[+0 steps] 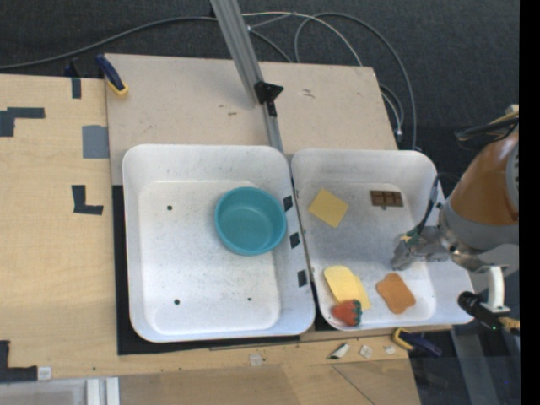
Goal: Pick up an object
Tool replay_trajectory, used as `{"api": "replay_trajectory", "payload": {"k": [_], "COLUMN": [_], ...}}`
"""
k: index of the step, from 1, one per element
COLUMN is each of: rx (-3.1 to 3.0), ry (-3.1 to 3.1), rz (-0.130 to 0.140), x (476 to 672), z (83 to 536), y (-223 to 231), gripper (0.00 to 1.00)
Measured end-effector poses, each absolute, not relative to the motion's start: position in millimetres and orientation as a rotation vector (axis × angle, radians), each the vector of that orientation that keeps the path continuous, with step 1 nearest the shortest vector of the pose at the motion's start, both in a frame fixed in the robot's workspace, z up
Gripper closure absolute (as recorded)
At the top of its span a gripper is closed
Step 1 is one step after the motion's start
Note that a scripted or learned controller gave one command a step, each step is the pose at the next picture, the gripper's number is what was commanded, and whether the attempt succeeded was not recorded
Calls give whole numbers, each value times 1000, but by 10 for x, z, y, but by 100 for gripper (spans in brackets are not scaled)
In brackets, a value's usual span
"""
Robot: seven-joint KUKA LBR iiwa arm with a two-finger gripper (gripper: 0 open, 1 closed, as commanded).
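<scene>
Our end effector hangs in the right bin, grip state unclear to us; the orange piece lies just below it, long axis slanting

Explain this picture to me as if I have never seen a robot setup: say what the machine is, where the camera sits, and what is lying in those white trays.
One camera looks down at a slant on a wooden bench. The machine is a robot arm, grey with an orange band, reaching in from the right of the picture. At its tip is a small two-finger gripper, hovering low over the right bin.

Two shallow white bins sit side by side. The left bin holds a blue bowl. The right bin holds a yellow square piece, a small brown chocolate-like bar, a pale yellow piece beside a red strawberry-like toy, and an orange-brown piece just below the gripper.

Nothing shows between the gripper's fingers.
</scene>
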State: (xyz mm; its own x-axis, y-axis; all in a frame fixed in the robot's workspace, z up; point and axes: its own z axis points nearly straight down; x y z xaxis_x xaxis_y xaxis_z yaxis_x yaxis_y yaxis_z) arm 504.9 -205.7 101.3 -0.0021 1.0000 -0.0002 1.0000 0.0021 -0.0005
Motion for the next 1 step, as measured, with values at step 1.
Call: {"api": "replay_trajectory", "payload": {"k": [1], "rx": [-2221], "ry": [-2225], "rz": [-1], "x": [5061], "z": [1443], "y": [-2004], "gripper": [100]}}
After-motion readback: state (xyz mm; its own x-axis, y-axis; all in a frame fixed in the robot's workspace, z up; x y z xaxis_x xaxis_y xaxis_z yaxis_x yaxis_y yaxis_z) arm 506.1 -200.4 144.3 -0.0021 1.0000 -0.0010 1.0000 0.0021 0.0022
